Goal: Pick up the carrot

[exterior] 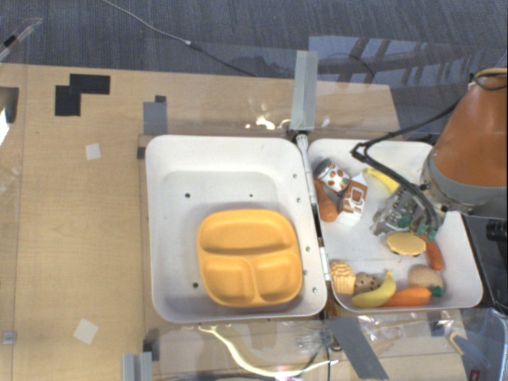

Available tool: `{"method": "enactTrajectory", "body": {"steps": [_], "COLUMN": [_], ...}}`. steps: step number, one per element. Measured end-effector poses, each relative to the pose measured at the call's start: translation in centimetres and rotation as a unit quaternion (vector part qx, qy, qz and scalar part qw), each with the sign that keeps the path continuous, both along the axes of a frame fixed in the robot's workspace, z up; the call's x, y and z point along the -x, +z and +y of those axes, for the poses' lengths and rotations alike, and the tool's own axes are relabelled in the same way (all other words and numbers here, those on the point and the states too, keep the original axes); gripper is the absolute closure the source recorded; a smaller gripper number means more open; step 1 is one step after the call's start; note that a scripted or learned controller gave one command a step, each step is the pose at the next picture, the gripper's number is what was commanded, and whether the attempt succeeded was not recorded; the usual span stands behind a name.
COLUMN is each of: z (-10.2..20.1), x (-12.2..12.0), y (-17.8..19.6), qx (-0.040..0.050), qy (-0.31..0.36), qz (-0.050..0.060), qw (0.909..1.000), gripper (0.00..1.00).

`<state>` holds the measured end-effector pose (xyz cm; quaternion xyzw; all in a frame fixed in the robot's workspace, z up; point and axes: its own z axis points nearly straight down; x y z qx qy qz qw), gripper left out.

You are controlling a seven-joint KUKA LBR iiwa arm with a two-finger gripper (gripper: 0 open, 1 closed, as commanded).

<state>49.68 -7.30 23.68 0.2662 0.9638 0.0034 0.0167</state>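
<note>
We see the carrot (408, 297) lying at the near edge of the right bin (468, 292), beside a banana (376, 292). We cannot tell the gripper's (397, 217) state; it hangs above mid-bin.

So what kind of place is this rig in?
Most likely a robotics lab, not a kitchen: two white bins fixed to a plywood bench, toy food such as a carrot and banana, and a cable across grey carpet.
</note>
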Motion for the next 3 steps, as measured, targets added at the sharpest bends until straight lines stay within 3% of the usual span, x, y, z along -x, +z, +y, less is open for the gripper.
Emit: {"method": "enactTrajectory", "body": {"steps": [1, 2, 3], "z": [-0.7, -5.0, -13.5], "x": [0.7, -2.0, -1.7], "y": [2.4, 2.3, 2.8], "qx": [0.0066, 0.0113, 0.0134], "qy": [0.308, 0.521, 0.592], "qz": [0.01, 0.011, 0.011], "qw": [0.9514, 0.8531, 0.8055], "gripper": [1.0, 1.0, 1.0]}}
